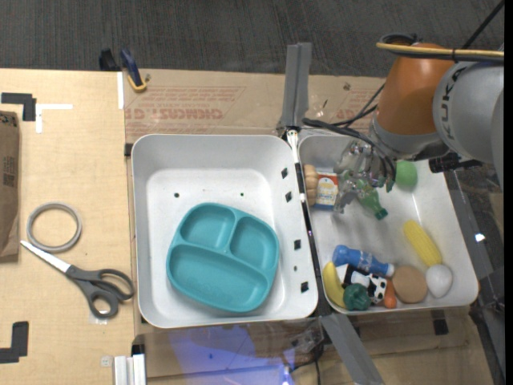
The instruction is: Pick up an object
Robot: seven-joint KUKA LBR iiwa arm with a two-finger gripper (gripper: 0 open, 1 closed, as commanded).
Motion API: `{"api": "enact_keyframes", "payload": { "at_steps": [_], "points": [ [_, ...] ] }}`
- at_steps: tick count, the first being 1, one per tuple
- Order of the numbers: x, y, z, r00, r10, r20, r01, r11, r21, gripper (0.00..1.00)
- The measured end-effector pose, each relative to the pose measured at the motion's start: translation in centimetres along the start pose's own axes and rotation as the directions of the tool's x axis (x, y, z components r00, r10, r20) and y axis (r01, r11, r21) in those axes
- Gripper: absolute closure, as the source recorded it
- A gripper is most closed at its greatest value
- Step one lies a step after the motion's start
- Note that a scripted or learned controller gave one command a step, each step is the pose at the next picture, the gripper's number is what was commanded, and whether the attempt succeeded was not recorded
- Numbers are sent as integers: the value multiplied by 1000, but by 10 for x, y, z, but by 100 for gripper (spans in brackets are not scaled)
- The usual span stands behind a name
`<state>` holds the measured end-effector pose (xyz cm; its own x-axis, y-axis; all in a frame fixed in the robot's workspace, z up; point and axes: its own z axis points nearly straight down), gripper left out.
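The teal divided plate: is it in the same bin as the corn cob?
No, the teal plate lies in the left bin, the corn cob in the right bin.

Dark grey carpet floor [240,14], light wooden bench [64,135], brown cardboard sheet [208,107], bluish glow beneath [216,351]

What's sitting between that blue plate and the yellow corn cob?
In the camera view, the two bins' adjoining walls separate the blue plate from the corn cob; bare white floor fills the remaining stretch, with a blue toy just below it.
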<state>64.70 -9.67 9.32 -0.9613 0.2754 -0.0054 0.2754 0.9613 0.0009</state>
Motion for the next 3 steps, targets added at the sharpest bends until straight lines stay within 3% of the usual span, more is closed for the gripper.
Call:
{"api": "enact_keyframes", "payload": {
  "at_steps": [1,2,3],
  "points": [
    [72,-81,0,995,-100,-1,100,995,1,0],
    [71,-81,-10,995,-100,3,100,995,1,100],
    [71,-81,-10,995,-100,2,100,995,1,0]
  ]
}}
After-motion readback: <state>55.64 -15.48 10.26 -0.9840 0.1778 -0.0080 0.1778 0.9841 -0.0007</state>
